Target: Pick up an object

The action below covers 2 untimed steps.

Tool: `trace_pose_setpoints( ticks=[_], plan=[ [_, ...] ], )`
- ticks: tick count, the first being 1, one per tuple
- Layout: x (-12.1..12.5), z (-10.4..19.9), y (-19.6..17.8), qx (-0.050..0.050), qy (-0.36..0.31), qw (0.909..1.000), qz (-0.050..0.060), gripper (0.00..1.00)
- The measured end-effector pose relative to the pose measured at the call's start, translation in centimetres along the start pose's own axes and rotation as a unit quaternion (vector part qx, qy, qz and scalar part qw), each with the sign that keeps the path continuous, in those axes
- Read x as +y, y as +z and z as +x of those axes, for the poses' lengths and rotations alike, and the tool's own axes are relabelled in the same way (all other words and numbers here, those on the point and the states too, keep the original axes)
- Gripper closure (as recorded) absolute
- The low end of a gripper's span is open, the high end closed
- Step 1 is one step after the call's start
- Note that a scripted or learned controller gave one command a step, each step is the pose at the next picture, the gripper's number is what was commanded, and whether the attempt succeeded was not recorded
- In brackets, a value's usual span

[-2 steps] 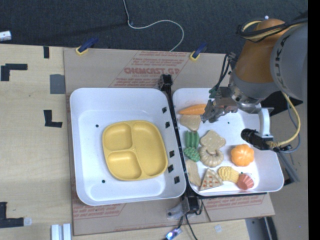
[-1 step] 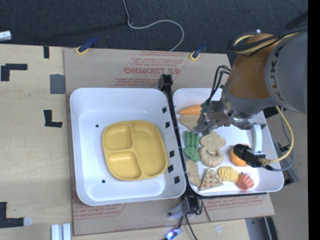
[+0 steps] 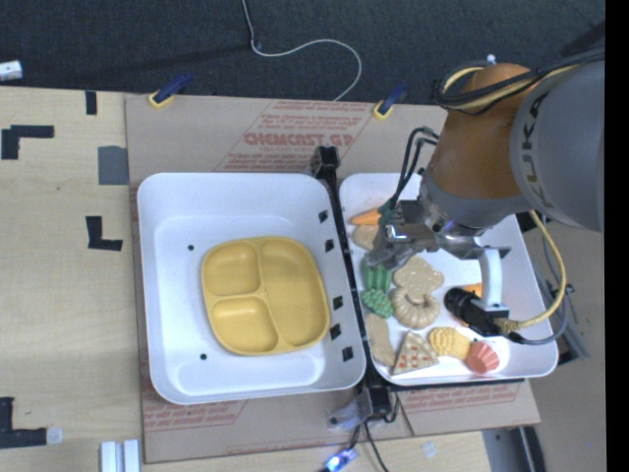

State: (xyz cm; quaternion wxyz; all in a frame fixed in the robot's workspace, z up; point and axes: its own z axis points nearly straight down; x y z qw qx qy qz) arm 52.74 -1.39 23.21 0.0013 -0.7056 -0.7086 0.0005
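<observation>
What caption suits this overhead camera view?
Robot arm lowers its tool over toy food in the right bin; yellow divided plate sits in the left.

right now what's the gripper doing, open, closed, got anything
Gripper: low over the right bin, at the green toy among the toy food; whether it is open, closed or holding anything cannot be told.

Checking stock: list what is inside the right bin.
The right bin holds toy foods: a green piece, a pizza slice, a tan pretzel shape. The arm covers its upper part.
</observation>
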Motion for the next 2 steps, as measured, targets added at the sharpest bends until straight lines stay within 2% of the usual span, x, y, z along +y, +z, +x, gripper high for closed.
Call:
trace_pose_setpoints(
  ticks=[1, 2],
  plan=[
    [0.3, -0.8, 1.8, -0.001, 0.002, 1.0000, 0.001, 1.00],
    [-0.9, -0.6, 1.5, 0.000, 0.001, 1.0000, 0.001, 1.00]
  ],
)
